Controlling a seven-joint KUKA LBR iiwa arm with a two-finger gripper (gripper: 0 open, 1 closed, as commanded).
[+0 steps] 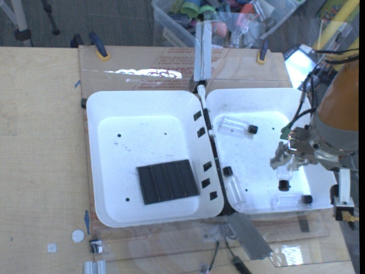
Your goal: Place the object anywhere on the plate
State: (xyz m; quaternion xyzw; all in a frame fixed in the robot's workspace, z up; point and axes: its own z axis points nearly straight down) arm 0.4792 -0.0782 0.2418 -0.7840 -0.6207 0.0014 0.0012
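The plate [167,181] is a dark ridged rectangle lying flat in the front part of the left bin [108,124]. Several clear vials with black caps lie in the right bin [268,104]: one near the back [236,125], one beside the centre divider [232,187], and one at the front right [290,200]. My gripper [284,164] hangs over the right side of the right bin. Directly under it is another small vial with a black cap [283,184]. Whether the gripper touches that vial cannot be made out.
A clear tub of colourful toys [228,7] stands behind the bins. A row of black clips [206,167] lines the ridge between the two bins. Small loose parts [78,236] lie on the wooden bench at the front left.
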